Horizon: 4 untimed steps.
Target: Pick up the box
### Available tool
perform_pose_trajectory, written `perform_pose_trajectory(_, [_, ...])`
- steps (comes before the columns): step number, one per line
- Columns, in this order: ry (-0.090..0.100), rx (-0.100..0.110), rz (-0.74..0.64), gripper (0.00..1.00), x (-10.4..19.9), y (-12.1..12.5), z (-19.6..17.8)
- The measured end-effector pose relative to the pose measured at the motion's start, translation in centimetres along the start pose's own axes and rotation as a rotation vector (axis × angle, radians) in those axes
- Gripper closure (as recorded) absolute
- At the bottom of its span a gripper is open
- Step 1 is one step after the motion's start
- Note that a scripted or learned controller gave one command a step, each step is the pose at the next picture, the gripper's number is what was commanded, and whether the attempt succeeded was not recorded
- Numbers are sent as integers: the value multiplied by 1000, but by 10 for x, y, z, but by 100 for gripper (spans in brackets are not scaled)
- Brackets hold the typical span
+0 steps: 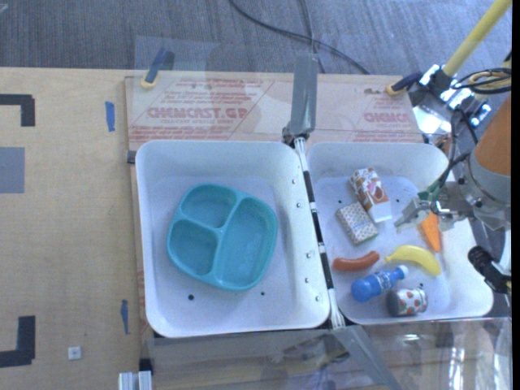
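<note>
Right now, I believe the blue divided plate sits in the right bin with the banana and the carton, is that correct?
Not quite. The camera view shows the blue divided plate alone in the left bin. The banana and the carton do lie in the right bin, as you said.

Grey arm [487,197] with orange band, metallic pincer [416,211].

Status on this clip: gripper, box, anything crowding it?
Gripper low in right bin, nothing between fingers. Box lies flat, untouched. Carton touching it; hot dog near.
</note>
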State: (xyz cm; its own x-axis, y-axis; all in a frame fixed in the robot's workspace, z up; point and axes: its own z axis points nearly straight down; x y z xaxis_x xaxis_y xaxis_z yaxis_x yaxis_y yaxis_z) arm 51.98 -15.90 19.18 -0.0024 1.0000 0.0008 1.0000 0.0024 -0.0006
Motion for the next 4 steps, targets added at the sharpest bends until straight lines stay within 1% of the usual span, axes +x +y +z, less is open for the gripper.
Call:
perform_pose_trajectory(1, [0, 0, -217, 0, 58, 36, 42])
perform_pose_trajectory(2, [-2, -10, -197, 0, 54, 45, 103])
perform_pose_trajectory(3, [0, -11, -193, 100, 53, 45, 93])
perform_pose_trajectory(4, [-1, -1, -46, 100, 99, 1, 8])
